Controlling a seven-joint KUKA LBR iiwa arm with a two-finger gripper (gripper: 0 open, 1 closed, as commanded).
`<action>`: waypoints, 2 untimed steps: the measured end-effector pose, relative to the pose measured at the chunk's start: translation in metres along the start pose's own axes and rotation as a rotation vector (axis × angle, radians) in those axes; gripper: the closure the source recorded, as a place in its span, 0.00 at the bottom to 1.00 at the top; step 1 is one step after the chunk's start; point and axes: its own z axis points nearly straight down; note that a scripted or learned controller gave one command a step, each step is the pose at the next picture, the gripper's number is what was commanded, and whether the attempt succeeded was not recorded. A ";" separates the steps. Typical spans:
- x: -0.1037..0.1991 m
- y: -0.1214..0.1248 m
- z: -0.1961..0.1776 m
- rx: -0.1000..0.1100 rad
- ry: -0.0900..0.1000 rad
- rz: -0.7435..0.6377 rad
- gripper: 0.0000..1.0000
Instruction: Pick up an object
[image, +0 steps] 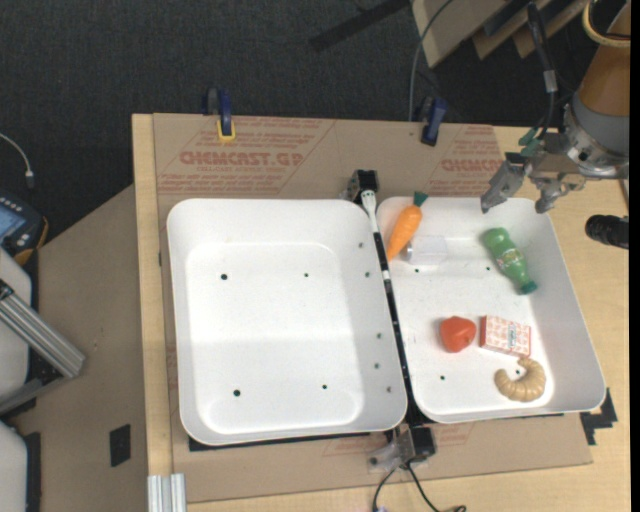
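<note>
Two shallow white plastic bins are placed side by side on the table (160, 170), which is covered with a brown cardboard sheet. The left bin (190, 300) is seen beside the right bin (575, 330), and several objects are kept in the right one. An orange toy carrot with a green top (405, 228) is laid near the far left corner, and a clear plastic tube (440, 250) is found just beside it. A green plastic bottle (508, 259) is lying tilted near the far right wall. A red rounded object (457, 334), a small pink and white box (507, 337) and a curved tan pastry-like toy (524, 382) are grouped at the near side. The hand (523, 192) is held above the far right edge of the right bin, with its two fingers spread apart and nothing between them.
</note>
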 end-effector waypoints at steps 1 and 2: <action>-0.067 -0.071 -0.091 -0.011 -0.008 0.008 0.00; -0.075 -0.112 -0.214 -0.018 -0.009 0.003 0.00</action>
